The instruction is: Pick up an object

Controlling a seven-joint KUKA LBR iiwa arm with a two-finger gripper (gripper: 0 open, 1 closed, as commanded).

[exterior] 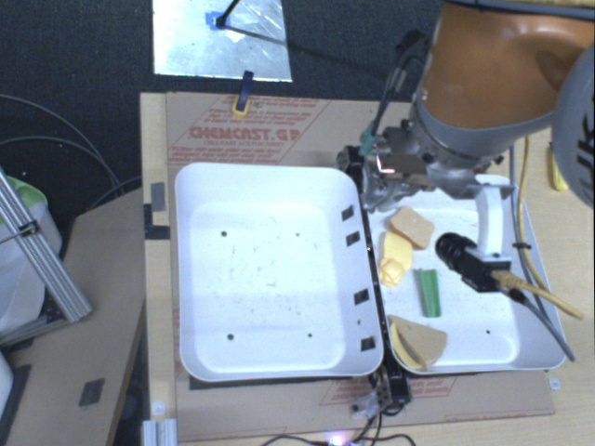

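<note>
My gripper [383, 191] hangs low over the back left corner of the right bin [521, 347], under the grey and orange wrist. A tan bread-like piece [411, 228] lies just in front of it. A yellow piece [395, 256] sits beside that, against the bin's left wall. Further forward a green block [429, 292] lies flat, and a tan wedge with a pale rim [418, 342] rests in the front left corner. I see nothing held by the gripper.
The left bin [200, 193] adjoins the right one along a row of black clips [358, 268]. A cardboard sheet [251, 128] lies under both bins. A shiny metal plate [221, 26] lies behind, and an aluminium frame [37, 258] stands at the left.
</note>
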